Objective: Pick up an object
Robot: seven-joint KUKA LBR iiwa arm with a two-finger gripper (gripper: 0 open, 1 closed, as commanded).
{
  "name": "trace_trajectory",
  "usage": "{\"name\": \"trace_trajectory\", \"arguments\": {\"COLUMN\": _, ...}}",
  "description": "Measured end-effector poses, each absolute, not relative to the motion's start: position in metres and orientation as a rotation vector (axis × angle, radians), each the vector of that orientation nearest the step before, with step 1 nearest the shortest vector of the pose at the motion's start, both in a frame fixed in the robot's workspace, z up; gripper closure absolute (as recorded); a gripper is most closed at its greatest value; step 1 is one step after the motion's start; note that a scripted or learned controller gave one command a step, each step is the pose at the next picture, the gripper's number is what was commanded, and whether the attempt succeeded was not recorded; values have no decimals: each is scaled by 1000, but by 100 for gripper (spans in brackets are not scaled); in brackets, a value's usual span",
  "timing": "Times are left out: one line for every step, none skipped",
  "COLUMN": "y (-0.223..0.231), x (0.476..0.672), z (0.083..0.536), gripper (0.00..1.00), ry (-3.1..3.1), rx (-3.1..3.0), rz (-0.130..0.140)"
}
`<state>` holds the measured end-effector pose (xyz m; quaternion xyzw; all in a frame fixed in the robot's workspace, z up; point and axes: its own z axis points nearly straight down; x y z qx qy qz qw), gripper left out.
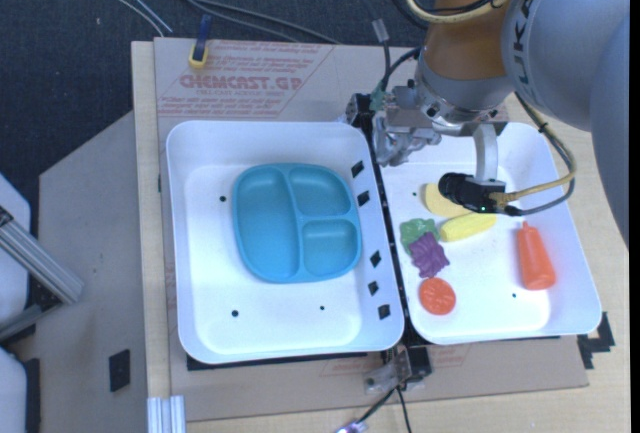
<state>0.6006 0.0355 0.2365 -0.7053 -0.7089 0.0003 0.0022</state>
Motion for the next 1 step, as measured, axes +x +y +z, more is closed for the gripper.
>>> {"name": "trace_trajectory", "arguments": {"y": 88, "x": 589, "z": 244, "gripper": 100, "ry": -2226, "rx": -2212, "rz": -3}}
